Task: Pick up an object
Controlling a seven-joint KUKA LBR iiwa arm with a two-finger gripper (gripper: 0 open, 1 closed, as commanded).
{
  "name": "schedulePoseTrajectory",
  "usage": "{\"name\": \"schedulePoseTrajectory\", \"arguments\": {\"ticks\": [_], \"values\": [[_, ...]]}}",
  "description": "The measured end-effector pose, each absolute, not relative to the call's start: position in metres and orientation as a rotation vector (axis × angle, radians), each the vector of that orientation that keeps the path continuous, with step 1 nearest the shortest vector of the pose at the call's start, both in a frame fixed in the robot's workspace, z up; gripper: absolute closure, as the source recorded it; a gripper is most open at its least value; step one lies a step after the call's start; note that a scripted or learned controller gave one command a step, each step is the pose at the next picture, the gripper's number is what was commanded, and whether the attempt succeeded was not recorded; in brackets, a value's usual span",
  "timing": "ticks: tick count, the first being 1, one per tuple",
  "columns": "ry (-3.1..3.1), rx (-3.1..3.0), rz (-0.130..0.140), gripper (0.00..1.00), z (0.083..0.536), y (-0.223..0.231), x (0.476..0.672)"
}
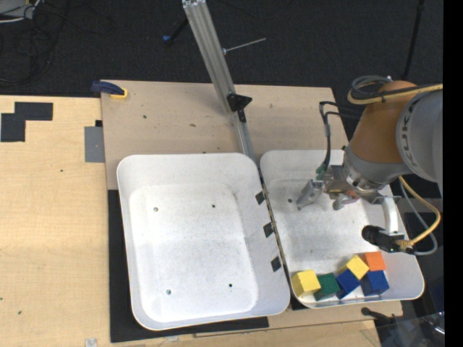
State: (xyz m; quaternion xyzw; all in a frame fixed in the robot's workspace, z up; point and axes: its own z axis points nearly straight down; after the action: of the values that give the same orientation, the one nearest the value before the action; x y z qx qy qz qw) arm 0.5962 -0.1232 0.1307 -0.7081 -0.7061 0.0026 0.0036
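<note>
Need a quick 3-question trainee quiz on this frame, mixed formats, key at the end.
1. True or false: the blocks lie in the left bin.
2. Multiple choice: the blocks cluster at the right bin's (A) far edge, (B) near edge, (C) centre.
3. Fill in: the pincer hangs over the ____ bin, apart from the blocks.

Key: 1 false, they lie in the right bin. 2 B. 3 right.
</note>
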Motion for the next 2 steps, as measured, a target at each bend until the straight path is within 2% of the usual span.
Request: {"name": "schedulePoseTrajectory", "arguments": {"ticks": [1, 2], "values": [[-2.206, -2.231, 0.004, 1.0, 0.143, -0.125, 0.597], [-2.22, -2.225, -0.003, 1.0, 0.201, -0.12, 0.591]]}}
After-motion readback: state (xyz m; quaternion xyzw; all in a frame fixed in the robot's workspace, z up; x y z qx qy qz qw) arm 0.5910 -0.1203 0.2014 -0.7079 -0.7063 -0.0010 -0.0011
